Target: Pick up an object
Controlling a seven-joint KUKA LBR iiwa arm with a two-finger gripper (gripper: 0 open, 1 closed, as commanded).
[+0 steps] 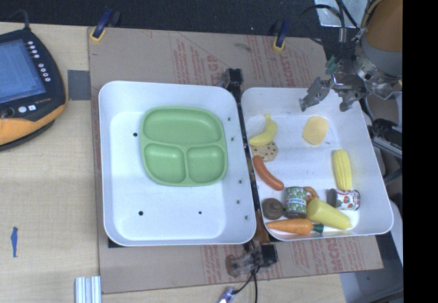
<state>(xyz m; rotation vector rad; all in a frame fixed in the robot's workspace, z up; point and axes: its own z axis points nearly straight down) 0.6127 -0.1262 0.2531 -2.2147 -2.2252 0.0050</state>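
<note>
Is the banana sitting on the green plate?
No, the banana lies in the right bin near its left wall, while the green plate sits in the left bin.

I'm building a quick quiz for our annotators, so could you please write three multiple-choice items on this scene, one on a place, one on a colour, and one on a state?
1. Where does the divided plate lie?
A. in the left bin
B. in the right bin
C. on the bare bench

2. What colour is that plate?
A. red
B. green
C. blue

3. How does the gripper stand?
A. shut on the corn cob
B. pressed on the carrot
C. open, with nothing between its fingers

Answers:
1 A: the divided plate rests inside the left bin, apart from the food toys in the right bin.
2 B: it is pale green all over.
3 C: the gripper hangs over the right bin's far edge, fingers spread; the corn cob and carrot lie nearer the camera.
</note>
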